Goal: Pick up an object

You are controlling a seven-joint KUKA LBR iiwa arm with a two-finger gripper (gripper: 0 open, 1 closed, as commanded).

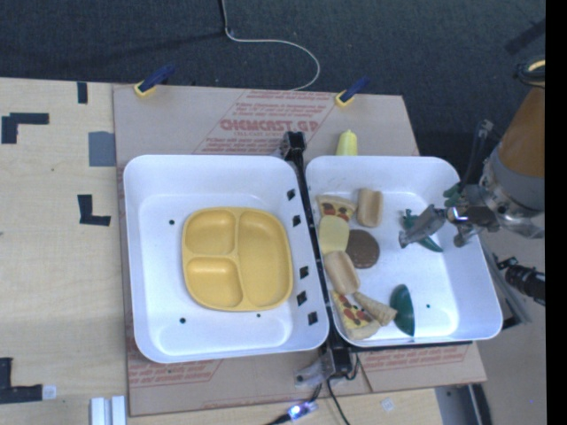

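Food pile (350, 268): lower centre, along right bin (461, 321) left wall; pizza slices, brown disc, bread pieces.
Green piece (403, 308): lower right, apart from pile.
Tray (237, 258): yellow, centre of left bin (146, 237).
Gripper (423, 227): right of frame, over right bin; fingers spread, pinching nothing.

Two white bins: the left bin (142, 237) carries a yellow divided plate (237, 259); the right bin (461, 312) carries a brown disc (362, 249), a tan bread-like piece (369, 207), a pale yellow block (333, 234), two pizza-like slices (335, 209) with red spots on yellow, and a dark green piece (403, 308). The bins rest on brown cardboard (221, 122) printed with red lettering, fixed by blue-and-yellow clamps (154, 80), on a light wood-toned table (53, 264) marked with black and grey tape shapes. The arm (523, 149) is orange above a grey wrist, its gripper (423, 228) dark grey beside a teal-green object (431, 243); a white cable (266, 38) crosses dark blue carpet (399, 25).
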